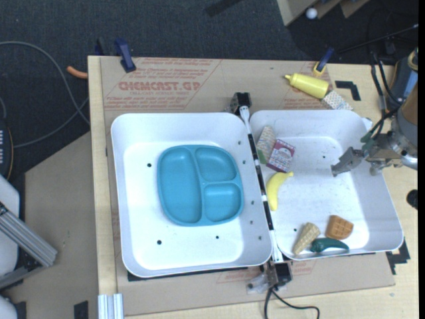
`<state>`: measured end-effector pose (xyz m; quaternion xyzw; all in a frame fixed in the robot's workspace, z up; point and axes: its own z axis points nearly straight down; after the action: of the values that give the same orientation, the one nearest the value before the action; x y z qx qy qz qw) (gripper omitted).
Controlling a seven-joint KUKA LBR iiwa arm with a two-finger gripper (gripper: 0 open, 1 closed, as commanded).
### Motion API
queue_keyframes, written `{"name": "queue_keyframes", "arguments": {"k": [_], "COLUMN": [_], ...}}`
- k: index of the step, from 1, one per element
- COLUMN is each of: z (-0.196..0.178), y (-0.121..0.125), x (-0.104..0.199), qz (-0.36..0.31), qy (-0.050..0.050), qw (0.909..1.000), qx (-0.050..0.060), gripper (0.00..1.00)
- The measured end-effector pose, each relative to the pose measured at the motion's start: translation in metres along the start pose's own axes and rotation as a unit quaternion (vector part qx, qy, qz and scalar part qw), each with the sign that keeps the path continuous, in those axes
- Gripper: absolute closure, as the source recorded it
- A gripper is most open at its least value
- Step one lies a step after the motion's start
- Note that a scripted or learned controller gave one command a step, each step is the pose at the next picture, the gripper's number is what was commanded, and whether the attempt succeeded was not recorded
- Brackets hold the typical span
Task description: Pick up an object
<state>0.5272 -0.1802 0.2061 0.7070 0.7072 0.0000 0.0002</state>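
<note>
A cable (287, 304) is seen at the bench's near edge, below the seam of the two bins, and is cut off at the bottom of the frame. In the right bin (378, 208), at its near rim, a teal object (330, 246) lies partly over the lip, so its shape is hard to make out. Just beside it a cone (306, 237) and a waffle (339, 228) are found, close together but apart from each other. A banana (277, 188) is laid against the bin's left wall, farther in. Beyond it a small packet (281, 154) and a pale ridged item (266, 140) are seen near the far left corner; the print on the packet is too small to be read.

The left bin (133, 198) is occupied by a blue divided plate (199, 184), set flat near its middle.

The gripper (348, 161) is held over the right bin's right side, well apart from all the objects. The arm behind it is cut off by the frame edge. One grey finger tip is shown clearly, the other apparently hidden behind it, so how far the jaws are parted cannot be told; nothing is seen between them.

Behind the right bin a yellow bottle (308, 84) lies on its side on the bench (166, 85).
</note>
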Motion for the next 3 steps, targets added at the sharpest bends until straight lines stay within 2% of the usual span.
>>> {"name": "queue_keyframes", "arguments": {"k": [1, 2, 3], "z": [0.119, 0.121, 0.127], "y": [0.055, 0.097, 0.122], "x": [0.046, 0.087, 0.084], "qz": [0.000, -0.001, 0.005], "qy": [0.000, 0.000, 0.006], "qw": [1.0000, 1.0000, 0.9995], "qx": [-0.003, -0.001, 0.030], "gripper": [0.00, 0.00, 0.00]}}
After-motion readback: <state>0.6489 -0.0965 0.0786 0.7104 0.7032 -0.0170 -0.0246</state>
